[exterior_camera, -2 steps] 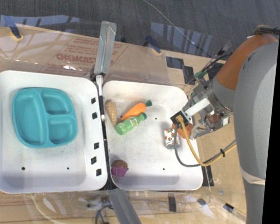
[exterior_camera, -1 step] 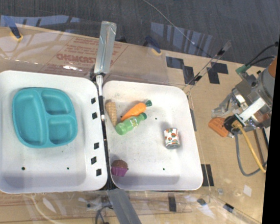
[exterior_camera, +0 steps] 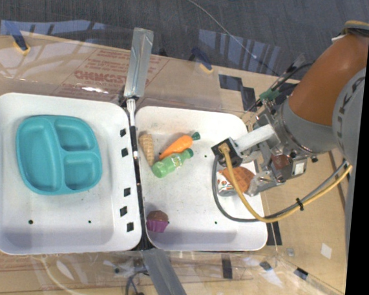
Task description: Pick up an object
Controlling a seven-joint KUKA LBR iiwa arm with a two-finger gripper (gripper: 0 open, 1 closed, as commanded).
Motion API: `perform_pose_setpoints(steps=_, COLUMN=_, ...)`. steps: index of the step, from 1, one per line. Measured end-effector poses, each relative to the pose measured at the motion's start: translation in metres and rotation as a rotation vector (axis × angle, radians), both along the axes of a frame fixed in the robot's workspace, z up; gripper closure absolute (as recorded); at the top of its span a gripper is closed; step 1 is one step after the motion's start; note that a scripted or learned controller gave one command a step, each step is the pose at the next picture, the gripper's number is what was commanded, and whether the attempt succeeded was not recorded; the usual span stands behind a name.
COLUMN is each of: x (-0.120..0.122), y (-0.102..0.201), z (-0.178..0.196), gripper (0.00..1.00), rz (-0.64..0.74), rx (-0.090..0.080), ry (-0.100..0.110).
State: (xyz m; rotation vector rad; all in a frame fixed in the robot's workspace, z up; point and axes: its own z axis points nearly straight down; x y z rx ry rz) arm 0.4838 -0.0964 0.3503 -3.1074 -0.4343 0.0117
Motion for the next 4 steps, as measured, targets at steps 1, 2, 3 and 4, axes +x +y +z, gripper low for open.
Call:
perform_pose_setpoints(steps=1, x=-0.007, y=0.123, z=0.064, gripper=1.0, rz=0.072, rx=-0.001, ry=-0.011)
perform_pose_setpoints(steps=2, x=-0.007, y=0.089, z=0.091, gripper=1.0, rz=0.227, rx=-0.002, ry=-0.007)
perform_pose_setpoints(steps=3, x=-0.008, y=0.149, z=0.09, gripper=1.0, rz=0.56, rx=0.001, ry=-0.001)
perform_pose_setpoints(steps=4, x=-0.008, y=0.161, z=0.09, gripper=1.0, rz=0.884, rx=0.005, ry=0.003)
